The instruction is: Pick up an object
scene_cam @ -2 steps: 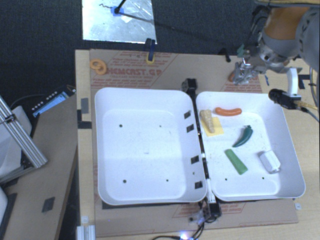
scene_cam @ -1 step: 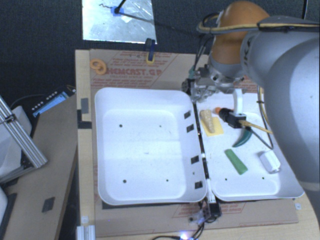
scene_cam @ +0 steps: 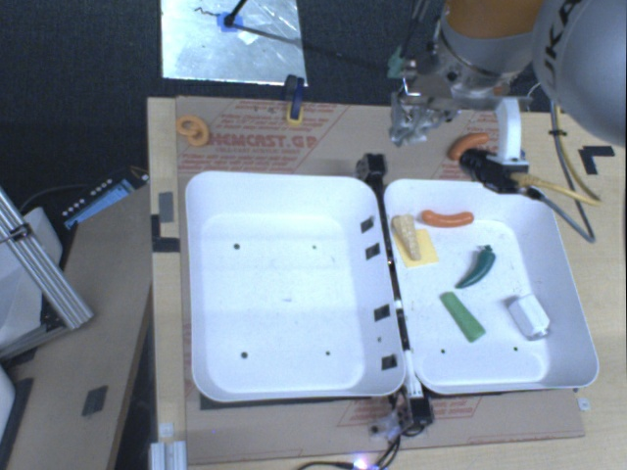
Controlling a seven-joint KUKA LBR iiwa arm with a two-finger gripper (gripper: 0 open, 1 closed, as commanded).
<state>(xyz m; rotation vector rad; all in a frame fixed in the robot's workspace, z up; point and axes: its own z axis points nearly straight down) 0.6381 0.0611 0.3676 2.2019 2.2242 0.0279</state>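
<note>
Bench [scene_cam: 167, 292]: tan board under both bins, red printed lettering along its far edge; dark carpeted floor beyond it.

Arm [scene_cam: 549, 27]: grey, orange band above the wrist, entering from the upper right.

Left bin [scene_cam: 284, 370]: shallow, white, well to the left of and nearer than the fingers.

Right bin [scene_cam: 568, 360]: shallow, white, nearer than the fingers and below them in the view; joined to the left bin by a row of dark clips.

Foil sheet [scene_cam: 211, 27]: silvery square on the floor, far left of the fingers.

Gripper [scene_cam: 411, 130]: hangs above the board past the right bin's far rim; whether its fingers are spread or closed, cannot tell; nothing seen between them.

Contents of the right bin, all nearer than the fingers:
- green stick [scene_cam: 461, 315], middle of the bin.
- white block [scene_cam: 528, 315], toward the right wall.
- green pepper [scene_cam: 476, 266], between the stick and the sausage.
- corn cob [scene_cam: 407, 237] on a yellow square [scene_cam: 423, 249], by the left wall.
- orange sausage [scene_cam: 447, 218], closest to the fingers.

Orange ring [scene_cam: 192, 129]: on the board, far left of the fingers.
</note>
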